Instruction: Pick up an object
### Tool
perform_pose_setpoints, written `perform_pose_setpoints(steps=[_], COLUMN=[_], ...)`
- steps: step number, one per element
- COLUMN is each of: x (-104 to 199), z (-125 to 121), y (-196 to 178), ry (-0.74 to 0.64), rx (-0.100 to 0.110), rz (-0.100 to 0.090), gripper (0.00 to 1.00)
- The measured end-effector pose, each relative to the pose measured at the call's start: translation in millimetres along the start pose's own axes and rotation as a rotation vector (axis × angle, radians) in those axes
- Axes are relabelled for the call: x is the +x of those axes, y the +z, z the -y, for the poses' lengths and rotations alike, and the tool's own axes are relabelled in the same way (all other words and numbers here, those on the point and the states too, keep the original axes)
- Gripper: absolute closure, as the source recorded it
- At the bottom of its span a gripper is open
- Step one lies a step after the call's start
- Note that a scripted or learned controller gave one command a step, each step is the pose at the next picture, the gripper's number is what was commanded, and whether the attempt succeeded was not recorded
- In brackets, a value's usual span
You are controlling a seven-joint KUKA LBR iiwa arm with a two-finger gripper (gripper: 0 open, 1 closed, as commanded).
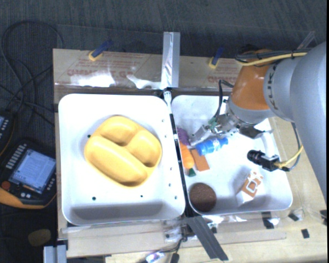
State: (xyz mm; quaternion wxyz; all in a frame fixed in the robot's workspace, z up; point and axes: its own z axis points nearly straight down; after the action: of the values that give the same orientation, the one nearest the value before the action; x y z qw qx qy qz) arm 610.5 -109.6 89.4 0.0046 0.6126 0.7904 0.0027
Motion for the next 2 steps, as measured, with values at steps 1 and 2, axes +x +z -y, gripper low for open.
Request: perform_pose_setpoints(steps=[1,2], x=[15.6,15.4], z=[33.8,32.8], y=[-1.4,-10.9], ry=[-0.038,-0.037], rx=[-0.003,-0.005], rz=[0.005,0.004], gripper=[0.0,1.0])
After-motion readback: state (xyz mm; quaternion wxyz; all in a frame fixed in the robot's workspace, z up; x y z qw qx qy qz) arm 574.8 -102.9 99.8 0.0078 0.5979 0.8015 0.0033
